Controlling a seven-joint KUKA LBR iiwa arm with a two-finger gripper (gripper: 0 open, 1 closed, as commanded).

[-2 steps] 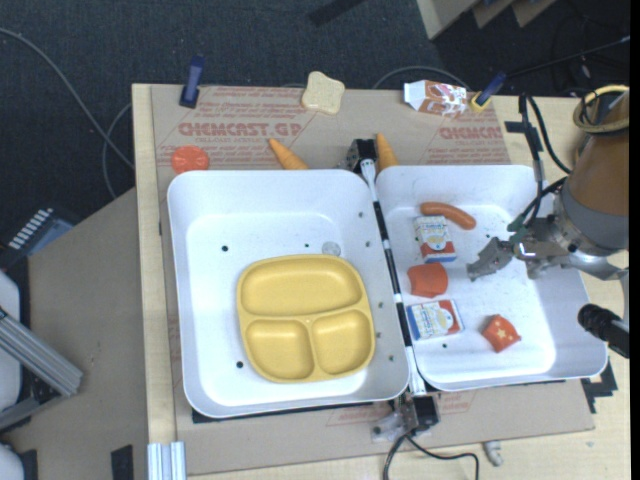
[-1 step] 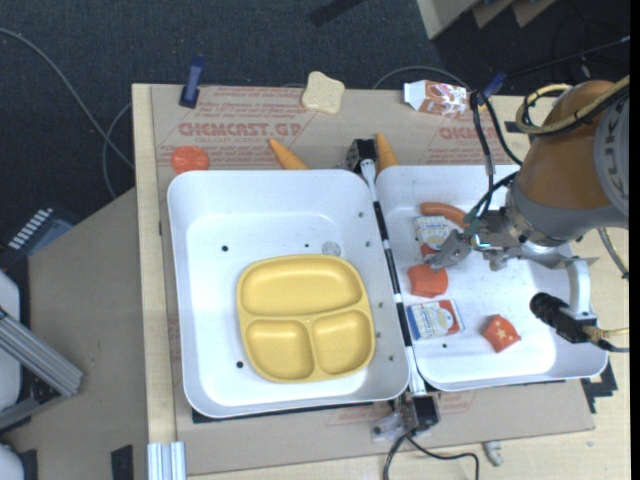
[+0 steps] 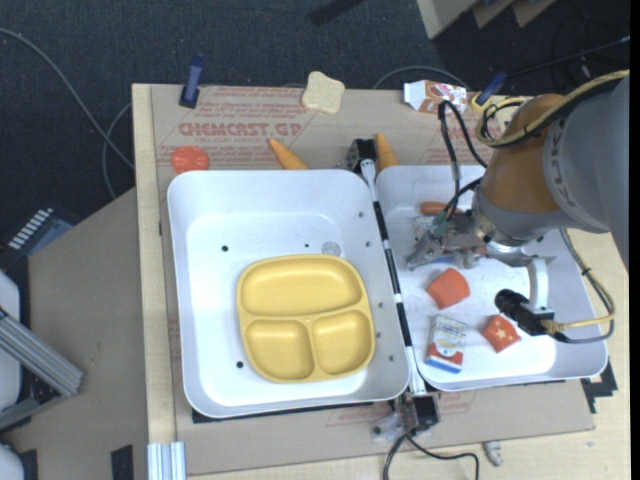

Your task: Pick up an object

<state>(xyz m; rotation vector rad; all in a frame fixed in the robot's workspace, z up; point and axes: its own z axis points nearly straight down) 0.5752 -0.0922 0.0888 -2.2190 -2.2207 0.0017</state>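
One orange block (image 3: 448, 288) just near of the gripper (image 3: 443, 240) in the right bin (image 3: 570, 363), a bit right. Cannot tell gripper's grip from here.

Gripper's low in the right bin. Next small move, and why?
Probably shift the gripper a little toward the orange block before closing. The gripper sits low in the right bin, just above and left of the block in the picture. I see nothing held. The block stands apart from the small carton and the red piece.
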